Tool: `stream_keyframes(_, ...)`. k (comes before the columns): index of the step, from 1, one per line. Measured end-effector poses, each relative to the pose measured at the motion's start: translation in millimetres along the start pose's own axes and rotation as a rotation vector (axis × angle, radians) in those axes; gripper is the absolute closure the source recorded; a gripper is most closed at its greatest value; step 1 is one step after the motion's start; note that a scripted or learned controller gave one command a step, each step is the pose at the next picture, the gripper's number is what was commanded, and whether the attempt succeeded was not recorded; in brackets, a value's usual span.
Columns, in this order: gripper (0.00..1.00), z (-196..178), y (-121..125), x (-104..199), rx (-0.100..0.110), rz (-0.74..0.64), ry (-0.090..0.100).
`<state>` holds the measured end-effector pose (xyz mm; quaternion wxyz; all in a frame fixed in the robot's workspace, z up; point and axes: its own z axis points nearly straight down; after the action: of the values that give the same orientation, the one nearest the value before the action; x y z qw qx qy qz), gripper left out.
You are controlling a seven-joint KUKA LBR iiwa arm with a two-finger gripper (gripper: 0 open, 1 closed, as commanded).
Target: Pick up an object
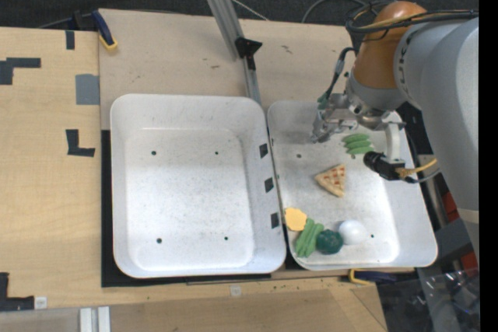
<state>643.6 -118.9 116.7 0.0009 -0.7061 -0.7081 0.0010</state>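
Green toy (357, 144) just beside the tool (321, 130), ungrasped.
Approach step in the right bin (389, 245); whether the tool is spread or pressed together, I cannot tell. Next move: shift over it, descend, pinch.

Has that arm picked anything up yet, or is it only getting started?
Nothing looks picked up yet. The pincer hangs over the upper part of the right bin. The pizza slice, green piece, white ball and yellow and green toys all lie in that bin. Grasping and lifting remain.
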Motion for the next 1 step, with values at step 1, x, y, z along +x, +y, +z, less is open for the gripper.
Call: stream_keyframes(1, 1.00, -53.4, -9.2, -1.7, -0.006, 0.002, 0.000)
